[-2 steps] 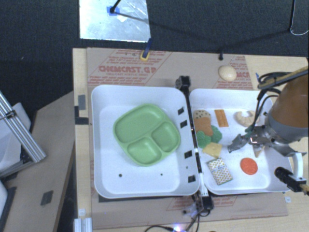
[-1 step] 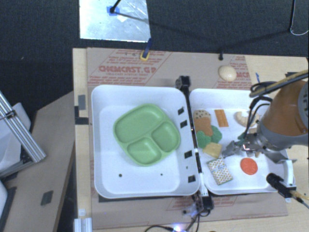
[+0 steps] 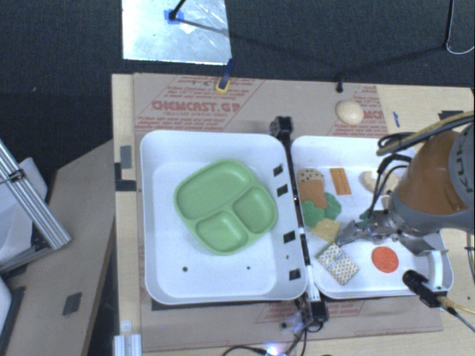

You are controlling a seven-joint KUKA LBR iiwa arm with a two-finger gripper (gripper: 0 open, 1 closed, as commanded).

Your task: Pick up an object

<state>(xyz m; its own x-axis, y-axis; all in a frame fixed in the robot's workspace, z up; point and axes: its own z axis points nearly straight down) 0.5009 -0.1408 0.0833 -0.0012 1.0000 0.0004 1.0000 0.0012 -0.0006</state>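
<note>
Claw (image 3: 349,233): low inside the right-hand bin, its grey tips reaching toward the pile of small items; how wide it stands cannot be told at this size, and nothing is seen caught in it.
Bench (image 3: 126,221): bare tan board under a cardboard sheet, evidently laid as padding beneath both bins.
Cardboard sheet (image 3: 193,102): red print reads "CHEMCAST", with further letters too small to be sure of; more red print shows at the right corner, unreadable.
Arm (image 3: 438,180): grey, with an orange band above the wrist, slanting down from the right over the right bin's near half, cables looped above it.
Left bin (image 3: 159,273): holds one item alone.
Green tray (image 3: 225,206): three-compartment plate, lying flat and turned at an angle, well apart from the claw.
Right bin (image 3: 326,148): holds the likely targets for the pick, clustered against the divider side.
Patterned block (image 3: 338,263): speckled, tilted, just below the claw.
Yellow piece (image 3: 326,230): just beside the claw tips, probably the nearest candidate.
Green toy (image 3: 320,212): touching the yellow piece.
Brown toy food (image 3: 312,185): above the green one.
Orange bar (image 3: 340,181): beside it.
Red disc (image 3: 384,259): flat, below the wrist.
Beige egg-like object (image 3: 349,112): outside the bins, on the cardboard.
</note>
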